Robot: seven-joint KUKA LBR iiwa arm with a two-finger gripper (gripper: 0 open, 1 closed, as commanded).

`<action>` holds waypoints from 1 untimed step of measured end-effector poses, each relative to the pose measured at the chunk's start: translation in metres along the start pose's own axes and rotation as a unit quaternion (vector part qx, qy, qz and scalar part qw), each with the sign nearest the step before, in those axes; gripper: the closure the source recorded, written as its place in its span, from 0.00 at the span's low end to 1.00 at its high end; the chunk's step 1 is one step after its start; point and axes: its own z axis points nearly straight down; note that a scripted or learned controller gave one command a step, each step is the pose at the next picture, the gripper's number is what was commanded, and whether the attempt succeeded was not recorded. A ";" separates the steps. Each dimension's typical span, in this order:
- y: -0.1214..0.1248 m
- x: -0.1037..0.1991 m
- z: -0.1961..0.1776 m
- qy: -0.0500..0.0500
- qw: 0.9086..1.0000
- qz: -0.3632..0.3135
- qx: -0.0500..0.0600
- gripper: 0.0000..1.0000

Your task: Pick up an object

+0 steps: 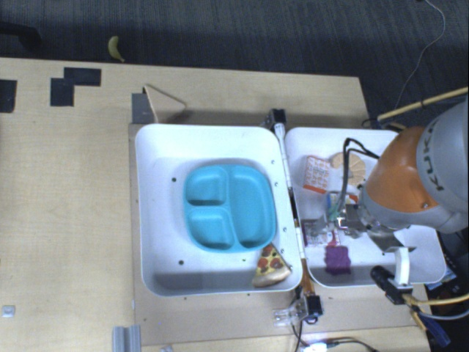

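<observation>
A: Where is the arm right now?

B: It reaches in from three o'clock and hangs over the right bin. The orange band sits above the wrist, and the gripper points toward nine o'clock, low over the bin floor near its middle.

A: Are the fingers apart or together?

B: I cannot tell. The metal parts at the tip blur together, and nothing is plainly seen between them.

A: What lies in that bin?

B: A purple block sits just at six o'clock from the gripper, close to the bin's near wall. It looks apart from the tip, resting on the floor. At twelve o'clock from the gripper lies a white card with red print, and beside that, toward one o'clock, a tan round thing, partly hidden by a black cable and the arm.

A: And the left bin?

B: The left bin holds a blue divided tray at its middle. A pizza slice lies at five o'clock from the tray, in the bin's corner, touching or nearly touching the tray's edge.

A: Anything outside the bins?

B: On the dark carpet at the far side, a small yellow banana lies toward eleven o'clock.
</observation>
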 end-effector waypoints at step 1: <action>0.000 -0.001 0.000 0.001 1.000 0.000 0.000 0.00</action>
